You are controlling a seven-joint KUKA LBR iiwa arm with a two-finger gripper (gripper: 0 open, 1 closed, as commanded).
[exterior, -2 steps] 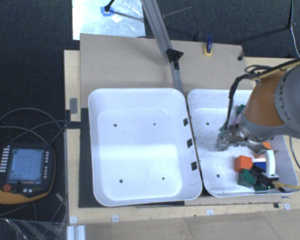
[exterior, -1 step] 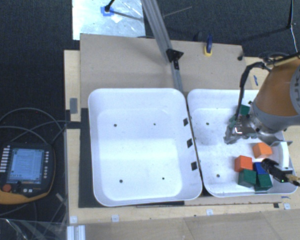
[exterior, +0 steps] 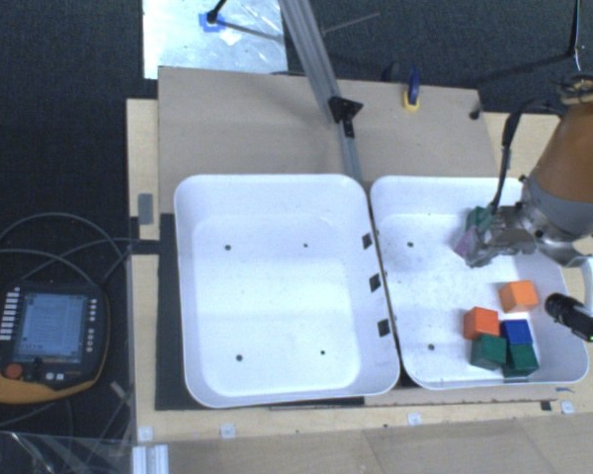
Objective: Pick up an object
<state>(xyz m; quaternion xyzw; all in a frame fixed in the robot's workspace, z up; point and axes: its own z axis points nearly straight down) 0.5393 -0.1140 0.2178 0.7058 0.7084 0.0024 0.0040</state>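
From my remote seat the gripper (exterior: 477, 237) is down inside the right bin (exterior: 415, 363), over in its upper right part. It's a blurry greenish-grey and purplish lump at this angle, so honestly I cannot tell whether the jaws are open or closed, or whether anything sits between them. Nothing I can make out there, but the view is poor enough that I wouldn't swear to it.

Behind it the wrist runs off to the right into the orange band (exterior: 578, 151) and the grey arm (exterior: 563, 215), coming in from the right edge.

The blocks are all bunched in the lower right corner of that same bin, apart from the gripper. There's an orange block (exterior: 519, 295) nearest to it, sitting slightly above the rest. Below and left of that is a darker orange block (exterior: 480, 321). Then a blue block (exterior: 518, 331) beside it, with a green block (exterior: 489, 351) just under the darker orange one and another green block (exterior: 522, 359) under the blue, right by the bin's front wall. Those four look like they're touching or as good as.

The left bin (exterior: 193, 265) sits right alongside, the two rims meeting down the middle. A teach pendant (exterior: 47, 339) lies off to the left of the bench.
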